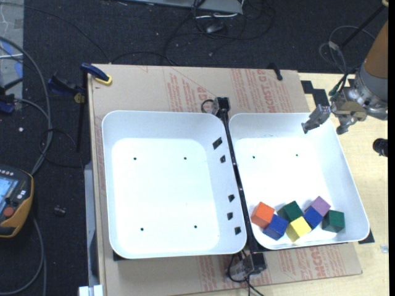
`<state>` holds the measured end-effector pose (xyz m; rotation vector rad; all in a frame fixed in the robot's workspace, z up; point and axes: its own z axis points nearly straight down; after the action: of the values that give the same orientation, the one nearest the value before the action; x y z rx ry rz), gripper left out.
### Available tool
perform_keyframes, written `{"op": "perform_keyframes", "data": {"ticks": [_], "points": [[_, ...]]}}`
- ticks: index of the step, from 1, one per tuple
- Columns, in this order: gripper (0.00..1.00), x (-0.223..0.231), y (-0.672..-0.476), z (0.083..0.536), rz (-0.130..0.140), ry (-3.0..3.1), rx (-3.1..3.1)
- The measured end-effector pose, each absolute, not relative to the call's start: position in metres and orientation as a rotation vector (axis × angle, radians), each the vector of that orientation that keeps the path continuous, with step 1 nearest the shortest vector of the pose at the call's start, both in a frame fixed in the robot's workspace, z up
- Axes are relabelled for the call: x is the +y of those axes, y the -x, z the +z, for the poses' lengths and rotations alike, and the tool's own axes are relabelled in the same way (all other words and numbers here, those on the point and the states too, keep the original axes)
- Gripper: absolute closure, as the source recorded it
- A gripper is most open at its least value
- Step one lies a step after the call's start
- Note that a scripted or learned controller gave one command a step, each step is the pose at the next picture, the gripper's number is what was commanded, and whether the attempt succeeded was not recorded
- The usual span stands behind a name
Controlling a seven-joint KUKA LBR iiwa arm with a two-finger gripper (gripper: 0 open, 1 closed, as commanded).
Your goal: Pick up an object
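Coloured blocks (297,219) huddle at near edge of right bin (278,150), likely slid down its sloped wall. Pincer (328,118) hangs over bin's far right corner w/ fingers spread wide, nothing btwn them, well apart from blocks. Left bin (117,165) beside it on tabletop (185,82).

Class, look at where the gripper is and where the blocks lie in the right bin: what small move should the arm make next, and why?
Probably move the gripper toward the bin's near edge, over the blocks. It is open and holding nothing above the far rim of the right bin, while all the blocks sit clustered at the near end, touching one another. The orange block, on the cluster's left edge, looks easiest.
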<state>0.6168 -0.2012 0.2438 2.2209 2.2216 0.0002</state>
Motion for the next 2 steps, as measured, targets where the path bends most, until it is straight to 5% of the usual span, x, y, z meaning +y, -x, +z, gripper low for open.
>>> {"op": "perform_keyframes", "data": {"ticks": [2], "points": [[0.00,-0.205,-0.617,0.139,-0.004,-2.224,2.225]]}}
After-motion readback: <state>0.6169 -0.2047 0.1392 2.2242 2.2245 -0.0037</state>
